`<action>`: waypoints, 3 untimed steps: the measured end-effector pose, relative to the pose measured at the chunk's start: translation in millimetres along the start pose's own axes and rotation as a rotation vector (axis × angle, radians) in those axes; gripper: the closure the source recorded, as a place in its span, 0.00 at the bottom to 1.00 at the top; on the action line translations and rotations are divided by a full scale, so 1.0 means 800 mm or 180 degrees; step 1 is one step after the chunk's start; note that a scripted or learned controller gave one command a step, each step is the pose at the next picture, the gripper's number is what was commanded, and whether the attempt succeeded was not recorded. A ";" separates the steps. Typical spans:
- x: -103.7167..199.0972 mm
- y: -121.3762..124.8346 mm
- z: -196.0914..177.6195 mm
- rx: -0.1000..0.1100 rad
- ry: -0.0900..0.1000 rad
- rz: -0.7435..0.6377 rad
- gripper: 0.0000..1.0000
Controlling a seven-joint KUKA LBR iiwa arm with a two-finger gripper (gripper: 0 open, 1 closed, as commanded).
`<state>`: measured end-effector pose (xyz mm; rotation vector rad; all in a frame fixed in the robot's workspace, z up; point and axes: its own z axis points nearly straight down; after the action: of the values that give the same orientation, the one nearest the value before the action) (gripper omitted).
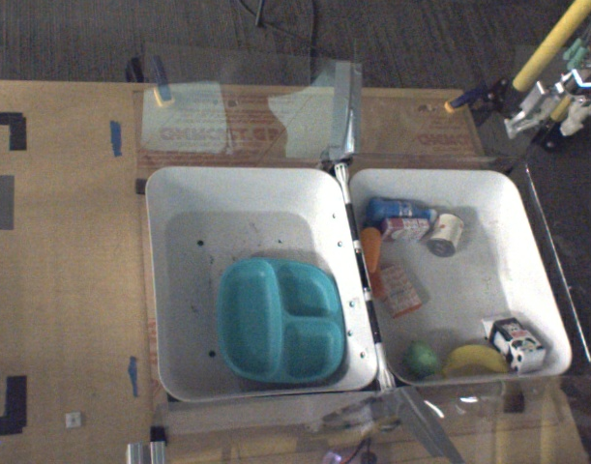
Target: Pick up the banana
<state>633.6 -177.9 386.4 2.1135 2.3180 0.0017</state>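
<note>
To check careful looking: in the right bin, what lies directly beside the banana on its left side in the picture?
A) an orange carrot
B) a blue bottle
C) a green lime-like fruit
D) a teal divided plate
C: the banana lies at the near wall with the green lime-like fruit just left of it.

The labels on the small cartons (404, 228) in the right bin (538, 249) are too blurred to be read. One end of the banana (475, 359) is hidden behind a black-and-white box (516, 343). The yellow-padded apparatus (556, 61) at the top right is cut off by the frame's edge.
</note>
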 end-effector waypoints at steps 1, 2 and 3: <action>-0.021 -0.123 0.165 0.0008 0.0006 -0.0074 0.00; -0.002 -0.196 0.311 0.0013 0.0009 0.0147 0.00; 0.042 -0.190 0.320 0.0008 0.0017 -0.1896 0.00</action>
<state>480.3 -158.8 129.5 1.3424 2.8411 0.0023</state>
